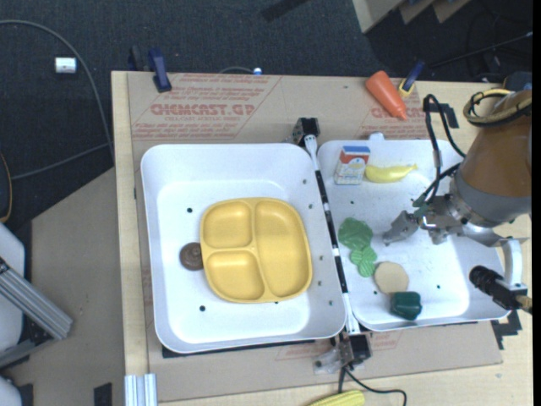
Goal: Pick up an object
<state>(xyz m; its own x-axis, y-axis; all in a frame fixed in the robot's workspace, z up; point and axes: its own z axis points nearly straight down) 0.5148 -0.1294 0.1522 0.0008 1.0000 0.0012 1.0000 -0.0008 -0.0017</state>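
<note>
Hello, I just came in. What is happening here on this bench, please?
A robot arm reaches from the right over the right bin, and its gripper hangs above the bin floor near the green leafy toy. Nothing shows between its fingers. A banana, a small carton and a tan disc lie around it. The left bin holds a yellow divided plate.

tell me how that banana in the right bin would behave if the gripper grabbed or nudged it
The banana looks like a small, glossy toy, so it is probably light and rigid. Its curved, smooth skin could let it slip or pivot between the fingers. It lies flat beside the small carton, so a nudge would likely slide or spin it rather than roll it.
</note>
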